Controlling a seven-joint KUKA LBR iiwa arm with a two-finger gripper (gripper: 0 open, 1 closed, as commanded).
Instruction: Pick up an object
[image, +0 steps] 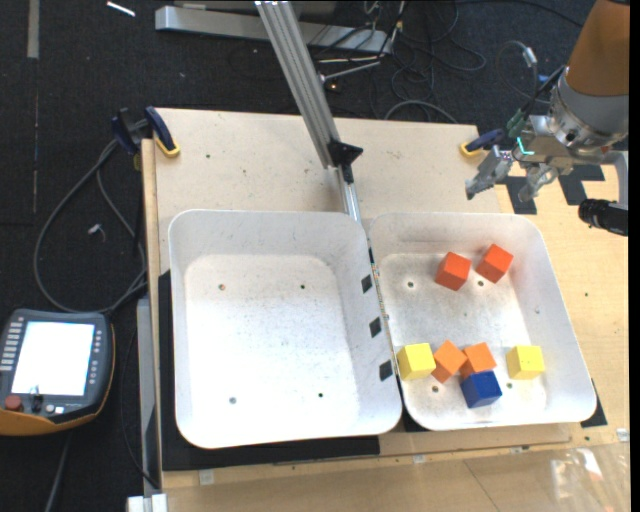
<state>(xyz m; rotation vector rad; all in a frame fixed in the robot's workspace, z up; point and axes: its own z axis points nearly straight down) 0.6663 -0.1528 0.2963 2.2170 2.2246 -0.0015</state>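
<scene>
The right bin holds several small cubes. Two orange cubes lie near its far side. Along the near side sit a yellow cube, two touching orange cubes, a blue cube just in front of them, and another yellow cube. My gripper hangs above the bench beyond the right bin's far edge, well above the cubes. It is open, with nothing between its fingers.
The left bin lies beside the right one. A slanted metal pole rises from the bench at the bins' far junction. Clamps grip the bench's far corners. A teach pendant lies on the floor at left.
</scene>
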